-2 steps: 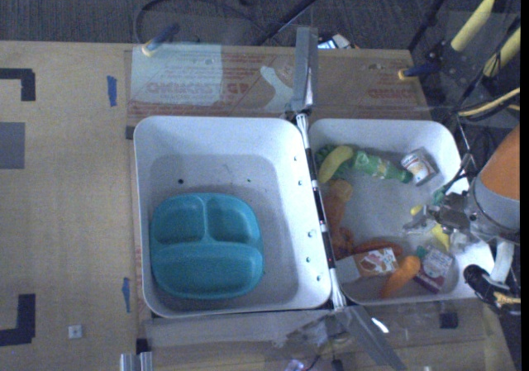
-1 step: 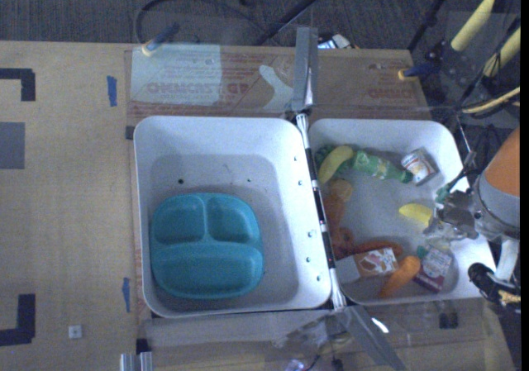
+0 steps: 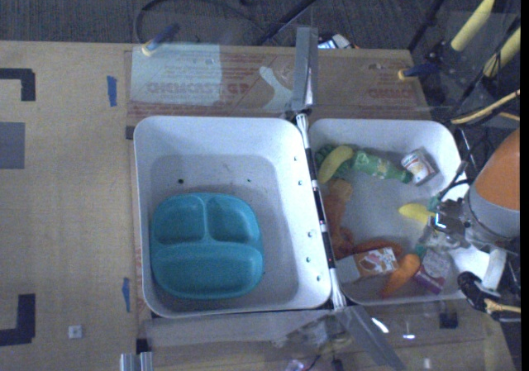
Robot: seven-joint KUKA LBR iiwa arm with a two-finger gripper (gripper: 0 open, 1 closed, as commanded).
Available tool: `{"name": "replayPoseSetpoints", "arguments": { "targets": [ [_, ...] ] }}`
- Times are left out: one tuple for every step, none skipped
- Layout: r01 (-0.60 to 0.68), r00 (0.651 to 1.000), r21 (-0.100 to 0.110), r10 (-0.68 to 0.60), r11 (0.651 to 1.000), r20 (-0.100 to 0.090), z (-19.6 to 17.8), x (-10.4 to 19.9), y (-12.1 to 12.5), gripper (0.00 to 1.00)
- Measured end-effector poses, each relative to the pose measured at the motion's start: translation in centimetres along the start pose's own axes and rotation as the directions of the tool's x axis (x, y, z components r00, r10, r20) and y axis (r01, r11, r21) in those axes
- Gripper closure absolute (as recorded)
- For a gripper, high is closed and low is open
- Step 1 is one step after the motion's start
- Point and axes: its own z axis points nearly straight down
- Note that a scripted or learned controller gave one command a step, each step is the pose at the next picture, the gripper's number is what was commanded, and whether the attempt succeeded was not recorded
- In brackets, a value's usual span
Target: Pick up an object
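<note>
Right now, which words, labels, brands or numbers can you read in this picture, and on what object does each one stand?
Nothing can be read for certain.
Cardboard sheet behind the bins: red printed letters, upside down and too blurred to read.
Small can: label too small to read.
Orange packet: print too blurred to read.
Green wrapper: no readable text.

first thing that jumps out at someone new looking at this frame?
The teal divided plate lying alone in the left bin. Next, the jumble in the right bin: a yellow banana, a green packet, a small can, a carrot. The arm's orange band looms at that bin's right edge.
</note>
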Motion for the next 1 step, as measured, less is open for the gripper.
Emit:
{"name": "replayPoseSetpoints", "arguments": {
  "targets": [
    [0.005,1.000,0.003,-0.005,1.000,-0.005,0.04,0.38,-0.09,0.00]
  ]
}}
